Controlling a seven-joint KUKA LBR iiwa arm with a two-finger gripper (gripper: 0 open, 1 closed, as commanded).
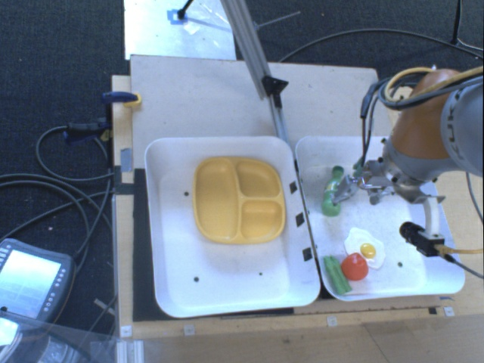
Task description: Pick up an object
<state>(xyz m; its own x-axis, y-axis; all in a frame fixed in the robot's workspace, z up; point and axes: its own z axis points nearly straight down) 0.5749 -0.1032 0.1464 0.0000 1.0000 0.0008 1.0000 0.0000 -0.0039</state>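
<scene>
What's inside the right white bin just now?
The right white bin holds a green cylinder-like toy, a fried egg toy, a red tomato and a green bean pod. The arm covers its far-right part.

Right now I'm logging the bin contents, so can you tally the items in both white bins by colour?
Yellow: 1, the divided plastic plate
Green: 2, the green piece by the hand, and the long green vegetable
Red: 1, the round tomato
White and yellow: 1, the fried egg
Total: 5

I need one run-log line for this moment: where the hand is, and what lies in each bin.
hand: over right bin, at green object | right bin also: fried egg, tomato, green bean | left bin: yellow divided plate
</scene>
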